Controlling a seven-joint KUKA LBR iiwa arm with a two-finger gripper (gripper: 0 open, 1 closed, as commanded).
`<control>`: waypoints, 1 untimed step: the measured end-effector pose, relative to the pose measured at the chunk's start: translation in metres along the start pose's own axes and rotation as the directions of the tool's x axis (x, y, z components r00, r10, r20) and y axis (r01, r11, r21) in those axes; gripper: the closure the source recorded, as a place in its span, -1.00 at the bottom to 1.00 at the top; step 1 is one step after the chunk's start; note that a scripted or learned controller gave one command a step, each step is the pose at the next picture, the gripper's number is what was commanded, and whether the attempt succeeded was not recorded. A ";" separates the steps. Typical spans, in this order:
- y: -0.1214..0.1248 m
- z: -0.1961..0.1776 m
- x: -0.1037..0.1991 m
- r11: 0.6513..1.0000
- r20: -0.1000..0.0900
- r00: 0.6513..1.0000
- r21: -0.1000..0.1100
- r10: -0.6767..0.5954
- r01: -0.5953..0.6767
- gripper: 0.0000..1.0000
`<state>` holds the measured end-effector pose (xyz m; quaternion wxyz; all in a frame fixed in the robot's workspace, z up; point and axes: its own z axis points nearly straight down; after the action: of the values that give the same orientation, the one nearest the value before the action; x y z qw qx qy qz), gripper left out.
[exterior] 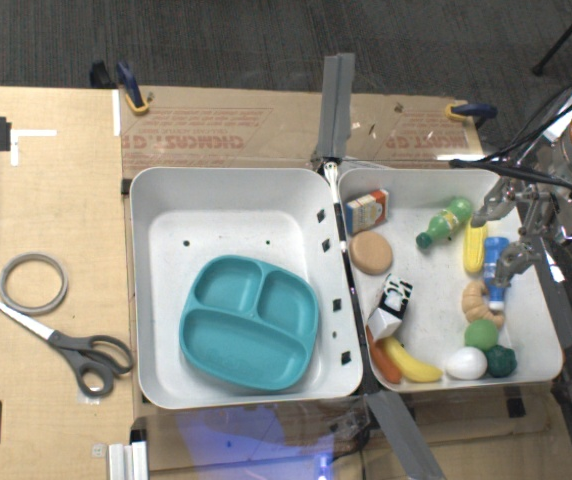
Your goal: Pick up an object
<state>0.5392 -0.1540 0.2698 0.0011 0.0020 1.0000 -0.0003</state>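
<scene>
You are working over the right-hand shallow white plastic bin (551, 353), at the right side of the frame, with the two-finger metal gripper (511, 253) hanging low above its right half. Whether it is spread, pressed together or pinching something cannot be told from this slant. It is sitting right over a small blue-and-white item (495, 251), beside the yellow plastic corn cob (475, 249) and above the tan knobbly toy food piece (481, 303). That cluster is the likely target, so you are probably in the descend-and-grasp step.

To do it well, you should be centring on one item only; corn, blue piece and tan piece are lying touching or nearly so, and catching two risks a slip. Be keeping clear of the bin's right wall.

Right bin also is holding: a green plastic bottle-shaped toy (444, 222) upper middle, a small orange-and-white carton (367, 210) upper left, a round tan bun-like disc (372, 253), a black-and-white small box (393, 299), a yellow plastic banana (413, 362) and red-orange toy piece (385, 363) lower left, a white egg (465, 363), and a dark green broccoli-like toy (501, 359) lower right.

The left-hand white bin (151, 268), centre frame, is holding a teal plastic divided plate (251, 321).
</scene>
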 end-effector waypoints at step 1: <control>-0.053 0.176 0.031 1.000 0.000 1.000 0.000 0.030 -0.030 -1.00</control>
<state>0.5081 -0.2066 0.0937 0.0011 0.0171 0.9999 -0.0002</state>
